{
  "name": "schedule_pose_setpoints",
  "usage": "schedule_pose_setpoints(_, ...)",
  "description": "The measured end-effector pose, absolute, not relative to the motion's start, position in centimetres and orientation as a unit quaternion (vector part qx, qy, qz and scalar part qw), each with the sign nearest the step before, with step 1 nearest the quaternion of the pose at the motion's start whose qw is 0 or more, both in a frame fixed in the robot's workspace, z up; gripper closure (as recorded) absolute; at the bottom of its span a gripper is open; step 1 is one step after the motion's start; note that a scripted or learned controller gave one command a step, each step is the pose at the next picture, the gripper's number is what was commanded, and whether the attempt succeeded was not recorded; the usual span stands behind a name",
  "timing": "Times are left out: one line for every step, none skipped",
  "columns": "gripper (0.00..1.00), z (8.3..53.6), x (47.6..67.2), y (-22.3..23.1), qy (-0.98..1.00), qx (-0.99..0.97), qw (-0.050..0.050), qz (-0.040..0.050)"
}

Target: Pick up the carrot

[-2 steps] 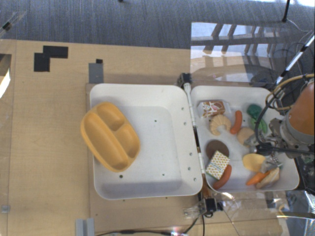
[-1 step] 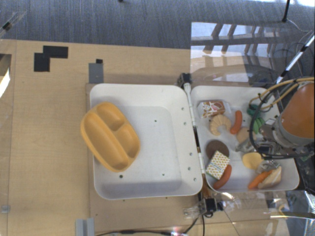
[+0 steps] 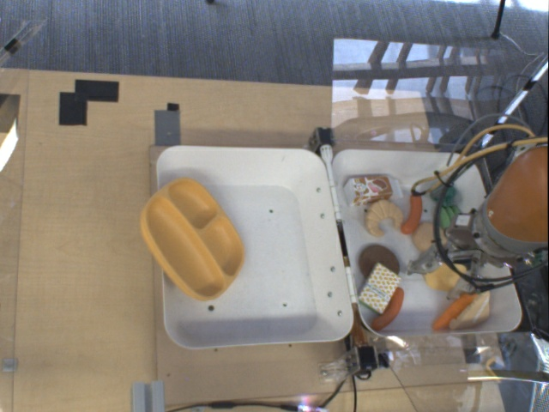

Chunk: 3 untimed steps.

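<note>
The carrot (image 3: 451,311) is a short orange piece lying at the front right of the right bin (image 3: 429,326), against a pale wedge of bread (image 3: 475,310). My gripper (image 3: 444,260) hangs over the right side of that bin, below the orange band of the arm (image 3: 520,200) and its cables. It is a little behind and above the carrot, over a yellow item (image 3: 443,279). The arm's body hides most of the gripper.
The right bin also holds a snack packet (image 3: 371,189), a croissant (image 3: 383,216), an orange-red sausage (image 3: 413,215), a green piece (image 3: 448,202), a brown disc (image 3: 378,257), a small carton (image 3: 379,287) and a red sausage (image 3: 388,309). A yellow divided plate (image 3: 190,237) lies in the left bin (image 3: 274,316).
</note>
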State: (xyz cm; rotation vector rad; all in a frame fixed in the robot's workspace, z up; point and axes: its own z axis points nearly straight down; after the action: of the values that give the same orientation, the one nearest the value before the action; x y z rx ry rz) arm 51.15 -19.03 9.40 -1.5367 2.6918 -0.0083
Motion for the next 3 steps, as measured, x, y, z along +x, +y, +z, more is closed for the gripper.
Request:
schedule_pose_setpoints(0.0, 9.0, 49.4, -20.4, 0.804, -0.594, 0.008, -0.0064)
schedule_pose_setpoints(1.0, 10.4, 49.9, -20.4, 0.805, -0.593, 0.012, -0.0108)
schedule_pose_setpoints(1.0, 11.6, 50.3, -20.2, 0.805, -0.593, 0.017, -0.0137)
